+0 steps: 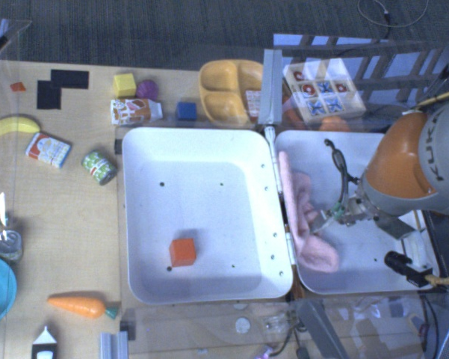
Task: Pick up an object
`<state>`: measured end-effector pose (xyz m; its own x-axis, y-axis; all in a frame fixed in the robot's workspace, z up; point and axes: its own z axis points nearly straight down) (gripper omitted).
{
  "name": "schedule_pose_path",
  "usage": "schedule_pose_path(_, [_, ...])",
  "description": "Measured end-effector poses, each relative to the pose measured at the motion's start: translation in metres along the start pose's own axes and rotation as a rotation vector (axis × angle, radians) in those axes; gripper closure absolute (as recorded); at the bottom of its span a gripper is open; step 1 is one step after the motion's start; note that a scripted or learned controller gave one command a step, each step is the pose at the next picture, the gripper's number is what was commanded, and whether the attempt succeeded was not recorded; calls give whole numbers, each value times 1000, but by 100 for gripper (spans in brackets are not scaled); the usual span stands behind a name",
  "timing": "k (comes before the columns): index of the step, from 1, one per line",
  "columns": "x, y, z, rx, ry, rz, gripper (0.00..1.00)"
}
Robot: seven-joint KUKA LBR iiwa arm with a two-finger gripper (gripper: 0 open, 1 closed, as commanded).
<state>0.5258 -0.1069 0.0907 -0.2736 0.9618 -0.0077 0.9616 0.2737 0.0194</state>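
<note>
My gripper (330,217) hangs low in the right white bin (358,275), touching the soft pink cloth toy (305,226) along its left wall, placed to grab it; how wide it stands, I cannot tell. An orange block (183,251) lies in the left bin (202,155).

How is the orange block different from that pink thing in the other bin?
The block is small, orange and boxy; the pink thing is longer, soft-looking and floppy. The block sits alone in the left bin; the pink thing lies along the left wall of the right bin, close to the tool. Both rest on bin floors.
</note>
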Motion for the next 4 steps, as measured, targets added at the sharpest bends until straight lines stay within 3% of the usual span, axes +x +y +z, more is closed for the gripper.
schedule_pose_path(1, [-1,36,-2,14,6,-2,0])
schedule_pose_path(2, [21,-25,-1,-3,-3,-101,0])
schedule_pose_path(3, [-2,24,1,4,3,224,0])
schedule_pose_path(4, [-39,140,7,17,3,353,0])
